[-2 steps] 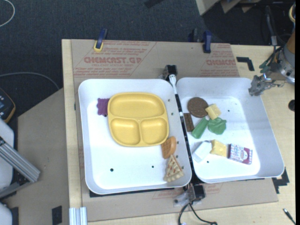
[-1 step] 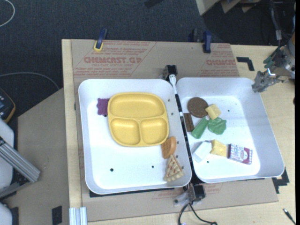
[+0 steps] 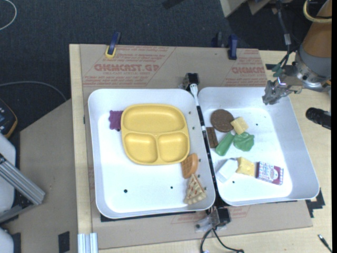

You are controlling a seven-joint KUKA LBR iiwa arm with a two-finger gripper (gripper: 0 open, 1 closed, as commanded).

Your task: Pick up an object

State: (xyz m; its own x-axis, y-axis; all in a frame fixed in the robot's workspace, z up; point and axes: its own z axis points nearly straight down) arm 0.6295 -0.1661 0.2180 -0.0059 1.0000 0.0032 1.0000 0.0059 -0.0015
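Nearest the camera, at the lower edge of the left bin (image 3: 105, 194), lay a waffle-patterned wedge (image 3: 195, 190) beside a small brown pastry (image 3: 190, 165); above them sat a yellow divided tray (image 3: 155, 133) with a purple piece (image 3: 115, 119) at its left. The right bin (image 3: 295, 141) held the likely candidates: brown disc (image 3: 222, 119), green pieces (image 3: 234, 142), yellow blocks (image 3: 245, 166), red-and-white packet (image 3: 269, 173). The end effector (image 3: 274, 93) hovered at that bin's upper right rim, apart from every object; whether it was released or clenched could not be told. Nothing appeared held. Judged: approach, descent and grasp all remained.
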